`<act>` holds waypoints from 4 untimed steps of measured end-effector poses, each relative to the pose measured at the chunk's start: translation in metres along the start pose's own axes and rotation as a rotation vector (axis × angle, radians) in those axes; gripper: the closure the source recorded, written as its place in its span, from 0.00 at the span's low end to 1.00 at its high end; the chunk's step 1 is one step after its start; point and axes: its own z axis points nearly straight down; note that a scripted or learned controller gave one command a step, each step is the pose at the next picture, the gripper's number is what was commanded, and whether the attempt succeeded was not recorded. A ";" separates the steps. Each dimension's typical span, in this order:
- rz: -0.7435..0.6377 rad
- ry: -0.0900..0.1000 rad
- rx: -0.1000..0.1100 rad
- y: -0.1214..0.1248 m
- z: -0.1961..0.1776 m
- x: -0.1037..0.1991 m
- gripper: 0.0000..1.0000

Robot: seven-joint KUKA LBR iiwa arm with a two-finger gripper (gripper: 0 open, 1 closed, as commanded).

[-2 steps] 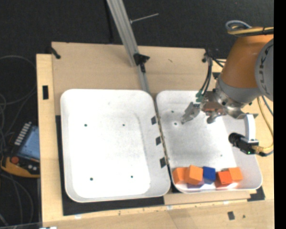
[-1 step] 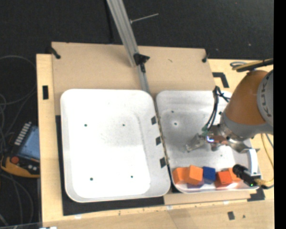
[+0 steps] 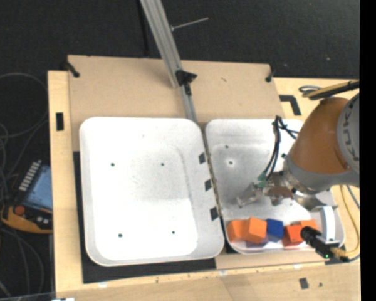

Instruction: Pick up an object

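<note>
Several blocks lie in a row along the near wall of the right bin (image 3: 238, 137): an orange block (image 3: 237, 230), a second orange block (image 3: 257, 228) against it, a blue block (image 3: 274, 228) and another orange block (image 3: 293, 233). My gripper (image 3: 258, 194) hangs low over the middle of the right bin, just behind the row and nearest the two left orange blocks. Nothing shows between its tips. The grey and orange arm (image 3: 323, 146) covers the bin's right side.
The left bin (image 3: 141, 187) sits beside the right one, their walls meeting at a strip of black clips (image 3: 208, 184). A slanted metal rail (image 3: 166, 39) rises from the back of the bench. Cables and a pendant (image 3: 31, 196) lie off the bench's left edge.
</note>
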 end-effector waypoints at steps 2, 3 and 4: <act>-0.001 -0.002 -0.009 -0.010 -0.028 0.021 0.00; 0.004 -0.001 -0.002 -0.012 -0.024 0.021 0.00; 0.010 -0.005 -0.004 -0.011 0.059 0.017 0.00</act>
